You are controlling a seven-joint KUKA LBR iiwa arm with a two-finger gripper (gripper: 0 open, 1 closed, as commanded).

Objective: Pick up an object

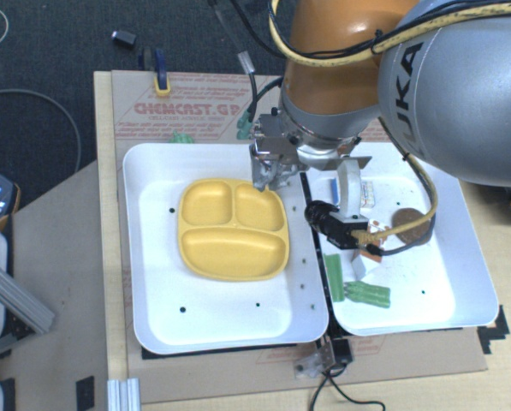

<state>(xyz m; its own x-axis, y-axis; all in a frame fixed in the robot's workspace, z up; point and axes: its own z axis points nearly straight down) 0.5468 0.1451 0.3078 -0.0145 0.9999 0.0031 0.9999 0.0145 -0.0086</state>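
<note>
The gripper (267,175) meets the yellow divided plate's (234,229) upper edge at frame centre (finger spacing cannot be told).

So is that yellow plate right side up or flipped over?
Right side up: the yellow plate lies flat in the left bin, its three hollow compartments facing up.

The hand (267,171) hangs at the yellow plate's (234,229) far edge, perhaps touching it.
</note>
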